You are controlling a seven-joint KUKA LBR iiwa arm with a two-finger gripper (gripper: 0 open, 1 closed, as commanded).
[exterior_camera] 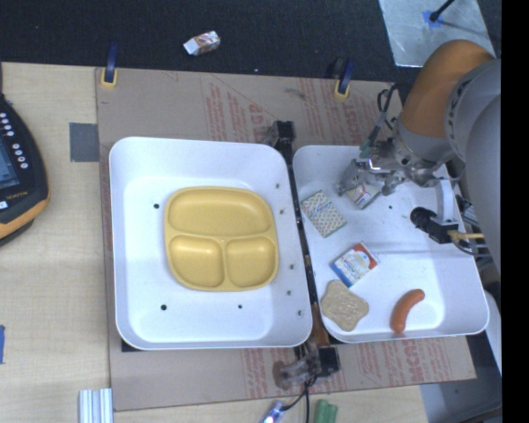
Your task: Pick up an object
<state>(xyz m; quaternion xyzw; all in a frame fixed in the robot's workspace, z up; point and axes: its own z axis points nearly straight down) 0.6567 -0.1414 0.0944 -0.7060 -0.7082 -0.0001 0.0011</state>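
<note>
In the right bin (pixel 458 324), near its far edge, the gripper (pixel 368 183) hangs low over the white floor; whether it is clenched or released cannot be told from here. Just beside it lies a checked packet (pixel 323 212). Nearer the front sit a blue-and-red carton (pixel 353 263), a round cracker (pixel 344 306) and a sausage (pixel 406 310). The left bin (pixel 137 236) holds a yellow divided plate (pixel 220 237).

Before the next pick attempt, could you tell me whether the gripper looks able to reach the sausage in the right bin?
Probably yes: the sausage lies uncovered, apart from the other items, with the gripper above the same bin.
</note>
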